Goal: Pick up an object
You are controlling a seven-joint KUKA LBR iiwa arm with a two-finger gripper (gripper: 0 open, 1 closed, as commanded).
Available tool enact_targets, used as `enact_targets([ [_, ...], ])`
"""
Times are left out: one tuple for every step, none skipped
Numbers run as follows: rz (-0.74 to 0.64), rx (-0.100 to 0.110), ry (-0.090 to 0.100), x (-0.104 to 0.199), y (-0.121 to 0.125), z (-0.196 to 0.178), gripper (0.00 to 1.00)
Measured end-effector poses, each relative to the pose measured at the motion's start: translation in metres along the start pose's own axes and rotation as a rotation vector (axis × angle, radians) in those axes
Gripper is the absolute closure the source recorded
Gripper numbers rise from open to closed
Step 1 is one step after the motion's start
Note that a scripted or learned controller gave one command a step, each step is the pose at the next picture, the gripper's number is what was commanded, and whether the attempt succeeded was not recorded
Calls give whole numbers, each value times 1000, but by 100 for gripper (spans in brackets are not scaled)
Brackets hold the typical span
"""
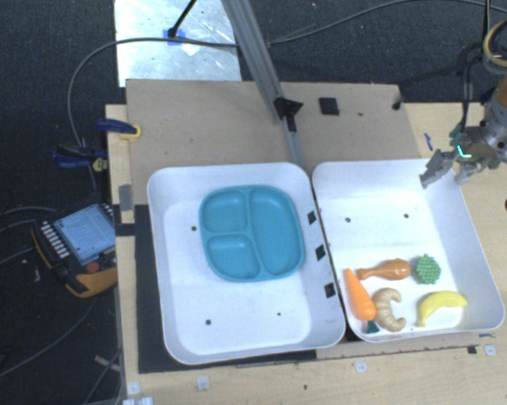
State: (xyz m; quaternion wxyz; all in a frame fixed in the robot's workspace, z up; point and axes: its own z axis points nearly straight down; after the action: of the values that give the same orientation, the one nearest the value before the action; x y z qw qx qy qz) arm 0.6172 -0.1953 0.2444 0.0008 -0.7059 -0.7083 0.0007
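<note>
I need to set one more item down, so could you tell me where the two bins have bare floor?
Right bin: bare across its upper half. Its lower edge is crowded by the carrot, drumstick, broccoli, croissant and banana. Left bin: bare strip below the blue plate.

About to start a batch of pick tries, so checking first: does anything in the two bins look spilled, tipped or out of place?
Nothing stands out. The blue plate lies flat in the left bin; the toy foods, carrot to banana, cluster in the right bin's near corner.
</note>
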Motion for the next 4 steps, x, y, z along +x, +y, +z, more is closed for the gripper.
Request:
enact_targets([
  [-1,-4,-1,0,1,-2,0],
  [-3,-2,-1,0,11,45,0],
  [-5,-2,-1,7,19,97,0],
  [1,-2,-1,0,16,155,0],
])
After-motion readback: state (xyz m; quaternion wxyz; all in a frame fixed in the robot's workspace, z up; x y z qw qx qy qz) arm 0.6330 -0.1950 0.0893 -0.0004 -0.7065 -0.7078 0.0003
